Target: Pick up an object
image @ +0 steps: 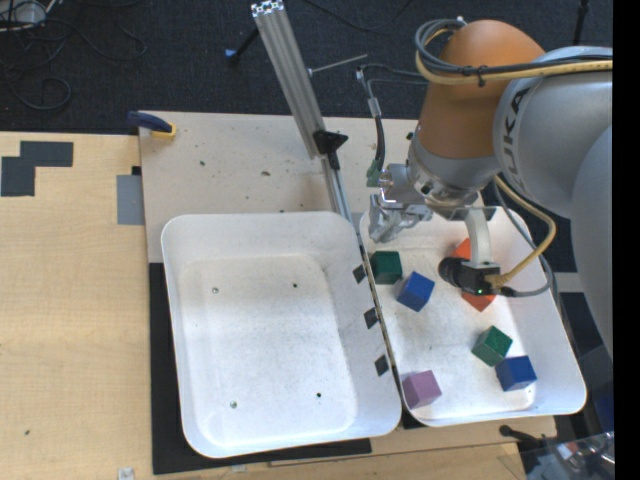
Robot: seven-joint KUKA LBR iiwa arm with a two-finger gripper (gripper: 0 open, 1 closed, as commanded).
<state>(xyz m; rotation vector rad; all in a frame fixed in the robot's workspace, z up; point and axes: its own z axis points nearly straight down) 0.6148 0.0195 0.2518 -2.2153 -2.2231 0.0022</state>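
Right now my hand (pixel 385 220) hangs over the far left corner of the right bin (pixel 560 388), just above the dark green cube (pixel 387 266) — whether it is apart or together, I cannot tell from this angle, and nothing shows clamped in it. Just right of that cube and a little nearer lies a blue cube (pixel 416 291). Further right an orange block (pixel 472 278) sits partly behind a black fitting on my arm. Toward the near right corner, a second green cube (pixel 492 345) touches another blue cube (pixel 516 372). A purple cube (pixel 421 387) rests at the near left edge. Beyond the divider, the left bin (pixel 190 268) sits beside it on the counter (pixel 70 298).
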